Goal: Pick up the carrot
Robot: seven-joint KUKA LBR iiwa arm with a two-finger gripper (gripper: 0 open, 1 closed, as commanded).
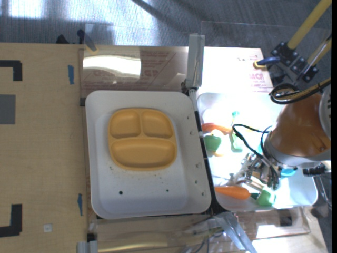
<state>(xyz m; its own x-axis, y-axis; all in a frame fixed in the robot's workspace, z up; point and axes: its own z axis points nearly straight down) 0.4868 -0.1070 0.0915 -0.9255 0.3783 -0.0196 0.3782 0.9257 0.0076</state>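
The carrot (233, 192) lies at the near edge of the right bin (305, 191), just beside the pincer (247, 175); whether the pincer is open I cannot tell. Beyond the carrot are green pieces (212, 143). The left bin (100, 141) holds a yellow divided plate (142, 138).

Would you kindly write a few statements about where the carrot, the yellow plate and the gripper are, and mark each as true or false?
1. The yellow divided plate lies in the left bin. True.
2. The carrot lies on the yellow plate. False: it lies in the right bin, near its front edge.
3. The gripper is over the right bin, close to the carrot. True.
4. The arm reaches into the left bin. False: it is over the right bin.
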